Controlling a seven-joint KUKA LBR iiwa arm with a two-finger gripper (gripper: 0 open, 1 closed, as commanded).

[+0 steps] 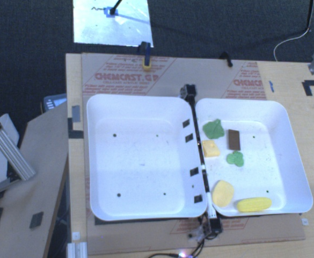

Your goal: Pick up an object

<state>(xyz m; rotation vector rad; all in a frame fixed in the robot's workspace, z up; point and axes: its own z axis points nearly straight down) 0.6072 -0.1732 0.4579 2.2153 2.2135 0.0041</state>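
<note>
Six small objects lie in the right white bin [285, 144]: we fear the yellow banana-shaped piece [254, 203], hugging the near wall, slips any grasp there. We cannot tell the jaws' state.

The flat brown board [162, 71] lying under the 2 shallow white plastic bins carries red printed lettering that reads roughly "CHEMCAST GP" at its upper left, repeated upside down or mirrored at the upper right corner, with finer red lines beneath too small to read.
</note>
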